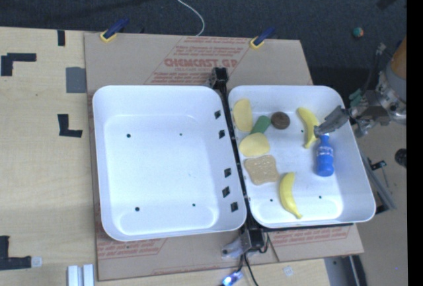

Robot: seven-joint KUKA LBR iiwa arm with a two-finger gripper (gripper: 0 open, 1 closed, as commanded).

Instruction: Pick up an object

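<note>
Beside gripper [325, 126], blue bottle [324, 156] lengthwise, cap up-frame.

I see gripper [325, 126] over right bin [344, 212], tip betw banana [307, 123] & blue bottle [324, 158]; nothing visibly held.

Red printing runs across the cardboard sheet [198, 60] that lies under both bins, on its far part between the two clips. The large line seems to read "CHEMCAST GP", though the letters are soft and not certain. Smaller red lines above and below it are too blurred to read. The blue bottle [324, 157] in the right bin shows no readable label
</note>
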